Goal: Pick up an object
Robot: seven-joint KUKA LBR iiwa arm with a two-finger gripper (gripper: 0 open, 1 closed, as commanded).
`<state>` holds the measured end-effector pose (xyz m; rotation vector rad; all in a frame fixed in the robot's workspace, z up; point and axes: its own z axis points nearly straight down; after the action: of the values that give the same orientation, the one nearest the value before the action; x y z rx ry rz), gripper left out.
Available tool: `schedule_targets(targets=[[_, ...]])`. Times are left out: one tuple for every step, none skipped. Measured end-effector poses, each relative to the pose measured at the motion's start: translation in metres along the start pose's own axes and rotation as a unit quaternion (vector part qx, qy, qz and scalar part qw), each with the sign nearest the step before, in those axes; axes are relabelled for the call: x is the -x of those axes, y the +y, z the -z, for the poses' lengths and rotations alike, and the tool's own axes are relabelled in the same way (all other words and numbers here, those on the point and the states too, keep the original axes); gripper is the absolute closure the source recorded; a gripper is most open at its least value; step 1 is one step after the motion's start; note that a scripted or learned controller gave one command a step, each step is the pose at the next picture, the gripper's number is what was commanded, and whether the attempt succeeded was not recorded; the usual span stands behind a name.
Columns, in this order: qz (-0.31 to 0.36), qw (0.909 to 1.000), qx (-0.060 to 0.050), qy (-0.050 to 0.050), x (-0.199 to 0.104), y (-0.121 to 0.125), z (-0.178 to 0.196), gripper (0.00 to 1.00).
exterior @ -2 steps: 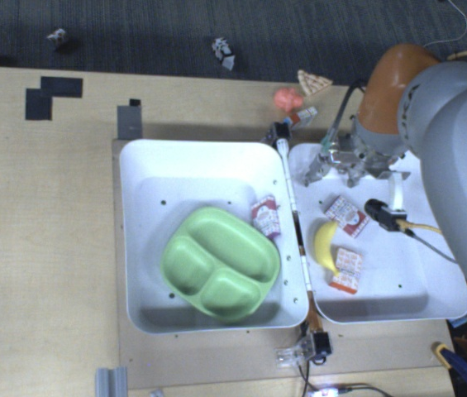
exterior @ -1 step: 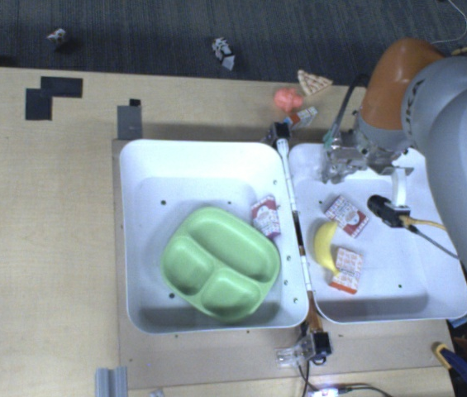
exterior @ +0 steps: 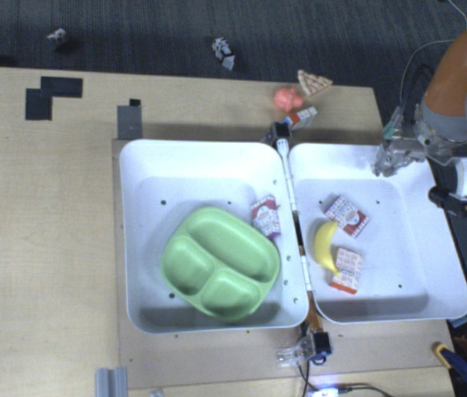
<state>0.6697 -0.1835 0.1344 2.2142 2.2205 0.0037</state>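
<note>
Gripper over right bin's far right corner, finger state unclear. Banana lies near the bin's left wall, well apart from it, between two packets.

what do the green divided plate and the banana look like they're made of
Green divided plate: probably moulded plastic, with a smooth, even pale green surface, soft sheen and rounded compartment walls. Banana: likely a plastic toy, uniformly yellow and unmarked, though the view is too coarse to rule out real fruit.
</note>
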Motion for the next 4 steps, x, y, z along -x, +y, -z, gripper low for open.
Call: schedule_targets(targets=[[0.001,1.0000,0.000,0.001,-0.001,0.000,0.000,0.00],[0.000,1.0000,0.005,0.000,-0.050,-0.052,-0.043,0.00],[-0.001,1.0000,0.007,0.000,-0.077,-0.111,-0.043,0.00],[-0.002,0.9999,0.012,-0.004,-0.074,-0.108,-0.030,1.00]])
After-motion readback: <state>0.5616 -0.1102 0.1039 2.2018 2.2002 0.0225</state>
